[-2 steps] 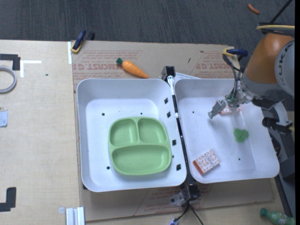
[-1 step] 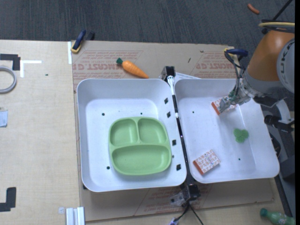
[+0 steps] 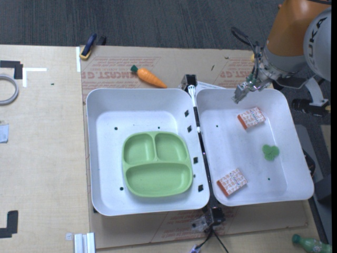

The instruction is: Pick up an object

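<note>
The arm [image 3: 303, 30] is showing a rounded orange band above the wrist, with pale grey casing beside it that is bearing dark letters, partly cut off by the frame edge. Thin dark cables are looping out from the wrist section. The gripper [image 3: 243, 92] is looking small, metallic and grey, too blurred for finer detail. A black fitting is sitting on the grey casing.
</note>
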You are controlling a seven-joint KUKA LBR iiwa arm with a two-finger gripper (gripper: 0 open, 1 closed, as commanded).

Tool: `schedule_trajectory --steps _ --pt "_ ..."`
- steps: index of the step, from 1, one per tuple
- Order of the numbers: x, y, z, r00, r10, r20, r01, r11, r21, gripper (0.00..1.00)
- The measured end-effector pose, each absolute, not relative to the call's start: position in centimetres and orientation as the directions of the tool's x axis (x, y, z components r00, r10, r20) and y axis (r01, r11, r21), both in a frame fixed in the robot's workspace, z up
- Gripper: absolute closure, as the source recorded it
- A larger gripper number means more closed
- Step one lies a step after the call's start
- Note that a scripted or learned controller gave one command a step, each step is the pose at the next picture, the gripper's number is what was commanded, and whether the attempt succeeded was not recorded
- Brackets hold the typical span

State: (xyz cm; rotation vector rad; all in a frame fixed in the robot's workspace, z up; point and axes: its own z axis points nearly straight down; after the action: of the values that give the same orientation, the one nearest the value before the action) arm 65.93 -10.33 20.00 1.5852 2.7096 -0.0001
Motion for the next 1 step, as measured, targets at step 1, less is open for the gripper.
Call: schedule_trajectory --steps 1 --pt "65.93 -10.33 20.00 -0.490 0.872 -0.002 0.872 0.490 0.001 0.00"
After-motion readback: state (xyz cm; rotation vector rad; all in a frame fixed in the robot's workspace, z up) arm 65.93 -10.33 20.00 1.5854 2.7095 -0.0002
